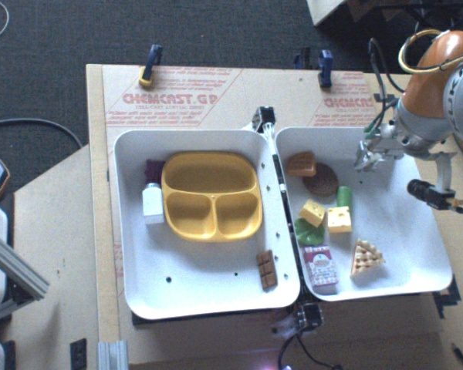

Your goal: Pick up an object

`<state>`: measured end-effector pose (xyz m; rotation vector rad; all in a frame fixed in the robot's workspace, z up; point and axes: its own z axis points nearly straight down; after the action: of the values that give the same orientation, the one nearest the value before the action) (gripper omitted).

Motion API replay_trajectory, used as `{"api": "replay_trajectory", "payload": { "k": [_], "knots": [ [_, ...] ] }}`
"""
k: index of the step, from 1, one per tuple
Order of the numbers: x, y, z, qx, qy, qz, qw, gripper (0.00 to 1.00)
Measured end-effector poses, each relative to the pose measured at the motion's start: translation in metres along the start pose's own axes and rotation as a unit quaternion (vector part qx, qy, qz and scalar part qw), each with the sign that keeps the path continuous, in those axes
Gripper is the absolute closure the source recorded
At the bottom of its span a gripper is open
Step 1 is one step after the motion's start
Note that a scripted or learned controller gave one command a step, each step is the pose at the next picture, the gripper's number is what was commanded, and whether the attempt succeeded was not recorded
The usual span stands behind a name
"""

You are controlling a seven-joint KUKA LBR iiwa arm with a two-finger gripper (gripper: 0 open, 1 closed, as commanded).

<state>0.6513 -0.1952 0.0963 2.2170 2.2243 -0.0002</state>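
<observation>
Setting: robotics lab or test workshop. Evidence: plywood bench board (pixel 216 91) stamped with maker's lettering, held by clamps (pixel 150 66) at its far edge; two white bins (pixel 131 206) fixed side by side on it; industrial robot arm (pixel 436 75) with trailing cables; dark carpet floor (pixel 62 37) with loose cable; aluminium framing (pixel 11 264) at left.

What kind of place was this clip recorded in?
Likely a robotics lab test bench: two white bins clamped to a board, toy food like a cheese block, and a robot arm reaching in over dark carpet.
</observation>
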Motion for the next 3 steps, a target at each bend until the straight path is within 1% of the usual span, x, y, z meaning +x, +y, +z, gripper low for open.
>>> {"api": "replay_trajectory", "payload": {
  "k": [1,2,3],
  "knots": [
    [-0.004,-0.001,-0.044,-0.003,-0.001,0.002,1.0000,1.00],
    [0.003,-0.003,-0.105,-0.003,-0.001,0.001,1.0000,1.00],
    [0.003,-0.002,-0.131,-0.003,-0.001,0.001,1.0000,1.00]
  ]
}}
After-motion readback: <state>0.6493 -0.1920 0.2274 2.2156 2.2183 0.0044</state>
